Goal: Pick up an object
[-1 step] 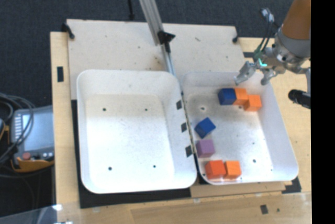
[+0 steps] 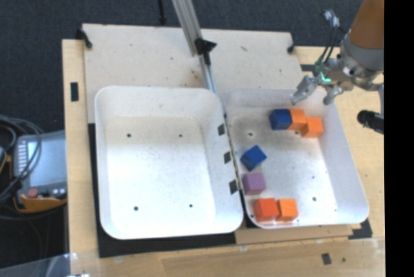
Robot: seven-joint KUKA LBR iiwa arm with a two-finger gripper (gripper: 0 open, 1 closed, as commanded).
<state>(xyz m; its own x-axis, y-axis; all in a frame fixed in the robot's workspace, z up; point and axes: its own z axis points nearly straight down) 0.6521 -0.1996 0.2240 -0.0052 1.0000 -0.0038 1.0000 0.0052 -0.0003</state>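
The right bin [image 2: 343, 166] holds several small blocks. A dark blue block [image 2: 280, 119] sits near its far wall, touching an orange block [image 2: 298, 118] and a second orange block [image 2: 312, 127]. Another blue block [image 2: 253, 156] lies near the bin's left wall, with a purple block [image 2: 253, 182] just in front of it. Two more orange blocks [image 2: 265, 208] [image 2: 287, 208] rest side by side at the near edge. My gripper [image 2: 315, 94] hovers over the bin's far right corner, open, with nothing between its fingers, just above and right of the far cluster.
The left bin [image 2: 162, 159] stands beside the right one, separated by a shared rim with black clips. A slanted metal pole [image 2: 184, 7] rises from the back board. A control pendant [image 2: 32, 169] and cables lie off the bench's left side.
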